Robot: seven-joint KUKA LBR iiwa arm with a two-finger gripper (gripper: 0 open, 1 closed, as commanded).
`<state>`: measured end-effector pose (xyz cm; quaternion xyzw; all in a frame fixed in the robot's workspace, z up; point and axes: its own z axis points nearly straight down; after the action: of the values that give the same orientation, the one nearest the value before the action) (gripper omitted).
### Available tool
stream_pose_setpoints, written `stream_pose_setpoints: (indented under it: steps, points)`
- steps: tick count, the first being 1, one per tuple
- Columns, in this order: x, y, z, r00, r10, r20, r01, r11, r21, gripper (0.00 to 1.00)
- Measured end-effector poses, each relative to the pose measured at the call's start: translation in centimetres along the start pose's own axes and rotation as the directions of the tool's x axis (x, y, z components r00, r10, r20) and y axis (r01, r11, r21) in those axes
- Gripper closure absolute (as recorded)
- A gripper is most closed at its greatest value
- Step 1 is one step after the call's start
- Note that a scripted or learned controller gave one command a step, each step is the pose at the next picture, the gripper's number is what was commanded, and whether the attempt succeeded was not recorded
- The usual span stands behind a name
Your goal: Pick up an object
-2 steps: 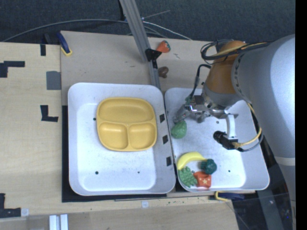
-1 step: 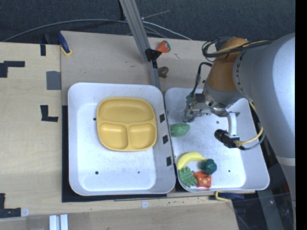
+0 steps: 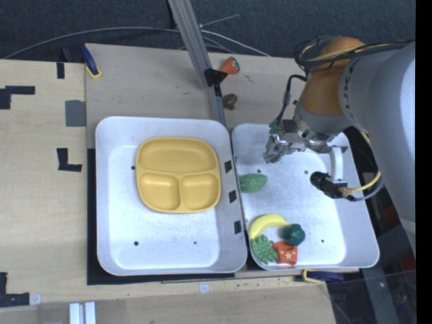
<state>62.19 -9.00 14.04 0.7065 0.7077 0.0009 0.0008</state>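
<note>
The grey arm [image 3: 378, 113] reaches in over the right bin [image 3: 351, 248], its gripper [image 3: 272, 150] hanging above that bin's far left corner. From here the fingers are too small and dark to make out, so I cannot tell how they stand, and nothing shows between them.

A pale green object [image 3: 253, 182] lies just below the gripper, near the bin's left wall. Down in the near left corner sits a little heap: a yellow banana [image 3: 266, 223], a dark green piece [image 3: 293, 234], a leafy green piece [image 3: 264, 249] and something red [image 3: 287, 254], all touching or nearly so.

The left bin [image 3: 115, 248] carries a yellow divided plate [image 3: 179, 174] toward its far edge.
</note>
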Motion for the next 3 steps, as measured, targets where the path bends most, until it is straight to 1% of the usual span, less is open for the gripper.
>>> stream_pose_setpoints:
  steps: [1,2,3]
  points:
    - [1.1,0.1,-5.3,1.0,-0.002,0.0,0.002,1.0,-0.002,1.0]
    - [1.2,0.2,-8.3,1.0,-0.001,0.0,0.001,1.0,0.001,1.0]
    - [7.3,1.4,-8.0,1.0,-0.006,-0.002,0.006,1.0,0.003,1.0]
